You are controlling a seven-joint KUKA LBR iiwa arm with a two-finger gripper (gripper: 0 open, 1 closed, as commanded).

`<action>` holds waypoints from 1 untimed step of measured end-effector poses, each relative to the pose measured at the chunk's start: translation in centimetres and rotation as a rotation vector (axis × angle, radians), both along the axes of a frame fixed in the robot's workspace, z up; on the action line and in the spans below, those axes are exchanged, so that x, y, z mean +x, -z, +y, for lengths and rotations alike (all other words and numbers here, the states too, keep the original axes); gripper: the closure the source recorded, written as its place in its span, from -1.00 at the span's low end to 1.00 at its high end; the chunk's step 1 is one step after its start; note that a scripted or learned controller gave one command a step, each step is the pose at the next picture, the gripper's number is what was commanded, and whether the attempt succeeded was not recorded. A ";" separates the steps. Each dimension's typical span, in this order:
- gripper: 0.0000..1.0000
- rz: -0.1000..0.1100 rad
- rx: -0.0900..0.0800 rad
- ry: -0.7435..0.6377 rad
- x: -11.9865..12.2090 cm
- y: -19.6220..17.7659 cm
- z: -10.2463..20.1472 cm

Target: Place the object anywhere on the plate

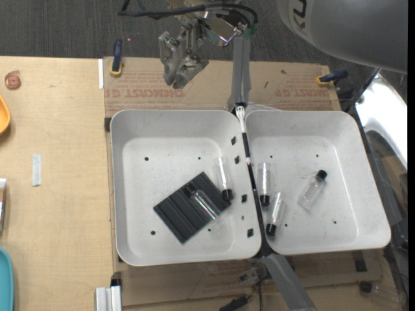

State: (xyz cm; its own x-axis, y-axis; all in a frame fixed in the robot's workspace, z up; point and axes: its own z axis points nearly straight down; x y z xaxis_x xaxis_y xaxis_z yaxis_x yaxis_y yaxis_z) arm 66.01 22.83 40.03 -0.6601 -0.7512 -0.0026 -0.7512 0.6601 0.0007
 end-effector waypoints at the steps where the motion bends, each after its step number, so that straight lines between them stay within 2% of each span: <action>1: 1.00 -0.004 0.001 -0.098 0.0 -1.8 -1.1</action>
State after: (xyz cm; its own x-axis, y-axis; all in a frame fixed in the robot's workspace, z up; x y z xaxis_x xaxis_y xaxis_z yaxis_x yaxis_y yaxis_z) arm 66.03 21.69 41.85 -0.5833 -0.8122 -0.0058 -0.8122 0.5834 -0.0018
